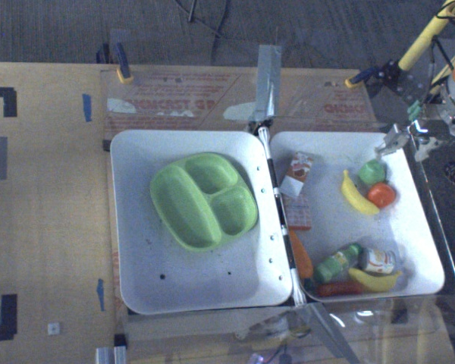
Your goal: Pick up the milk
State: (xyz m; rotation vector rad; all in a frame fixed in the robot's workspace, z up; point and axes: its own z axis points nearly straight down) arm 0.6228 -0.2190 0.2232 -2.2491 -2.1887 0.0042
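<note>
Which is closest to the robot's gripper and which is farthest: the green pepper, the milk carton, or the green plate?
Counting from the gripper at the right bin's far right corner, in the camera view:
1. The green pepper, just below the gripper in the right bin.
2. The milk carton, at the right bin's left edge.
3. The green plate, over in the left bin.
</note>
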